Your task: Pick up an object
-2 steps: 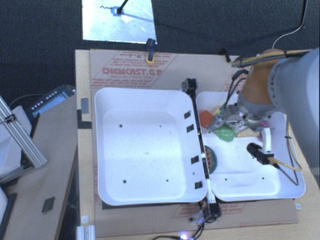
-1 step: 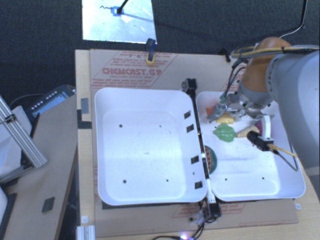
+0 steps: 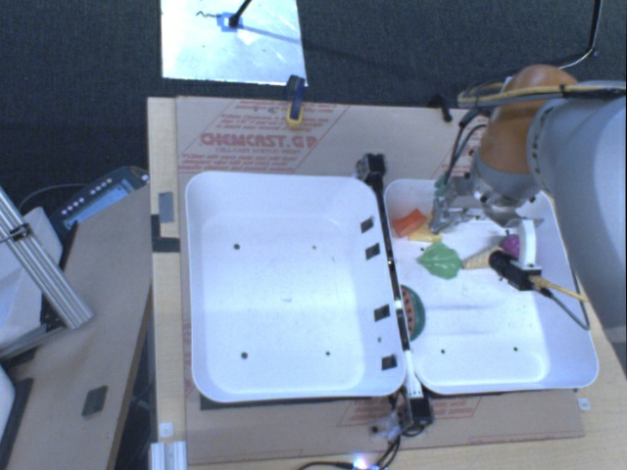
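Bench bin [image 3: 509,360], tool [image 3: 443,217] tips obscured

arm [image 3: 578,155]: cut off at right edge | purple object [image 3: 511,244]: partly hidden

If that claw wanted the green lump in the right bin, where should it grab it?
Probably across the middle of the green lump, coming straight down from above. It lies low and apart from the orange piece, with bare bin floor on its near side for the fingers.
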You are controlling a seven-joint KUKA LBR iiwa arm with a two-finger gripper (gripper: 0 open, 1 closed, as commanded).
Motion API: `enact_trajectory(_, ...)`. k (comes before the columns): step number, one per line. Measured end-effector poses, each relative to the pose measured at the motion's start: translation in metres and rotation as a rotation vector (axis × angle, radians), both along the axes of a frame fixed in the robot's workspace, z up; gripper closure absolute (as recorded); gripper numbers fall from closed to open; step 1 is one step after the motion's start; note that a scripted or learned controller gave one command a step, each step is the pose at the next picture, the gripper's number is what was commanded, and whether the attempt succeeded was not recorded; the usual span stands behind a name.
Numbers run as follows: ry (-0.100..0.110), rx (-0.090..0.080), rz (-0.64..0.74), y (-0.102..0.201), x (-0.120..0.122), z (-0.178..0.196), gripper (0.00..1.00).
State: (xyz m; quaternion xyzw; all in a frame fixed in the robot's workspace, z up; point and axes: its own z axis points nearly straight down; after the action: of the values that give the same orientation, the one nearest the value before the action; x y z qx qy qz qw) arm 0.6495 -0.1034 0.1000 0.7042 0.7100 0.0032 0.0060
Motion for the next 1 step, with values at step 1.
enact_trajectory(1, -0.008, 0.001, -0.002, 0.0045, 0.0196, 0.2093, 1.0)
